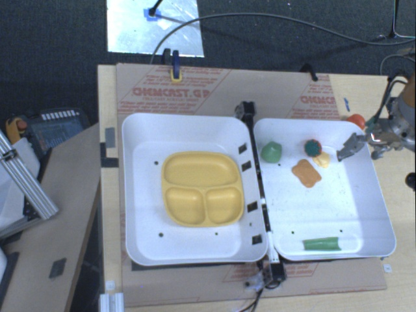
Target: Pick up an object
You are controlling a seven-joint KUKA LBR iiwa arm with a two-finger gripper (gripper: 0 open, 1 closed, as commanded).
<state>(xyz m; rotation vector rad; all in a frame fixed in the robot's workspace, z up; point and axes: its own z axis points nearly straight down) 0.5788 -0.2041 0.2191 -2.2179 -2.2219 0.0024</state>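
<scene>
The right bin (pixel 364 200) holds several small items. At its back lie a green lump (pixel 271 151), a dark teal ball (pixel 313 147), a small yellow piece (pixel 322 160) and an orange piece (pixel 306 173). A flat green block (pixel 321 243) lies near the front wall. My gripper (pixel 363 151) hangs over the bin's back right corner, just right of the yellow piece and the ball. It is open, with nothing between its fingers, and its left fingertip (pixel 344 152) points toward the yellow piece.
The left bin (pixel 140 194) holds a yellow divided tray (pixel 200 188). A black divider (pixel 255 187) joins the two bins. An orange-red part (pixel 355 120) shows by the right bin's back rim, beside the arm (pixel 398 127).
</scene>
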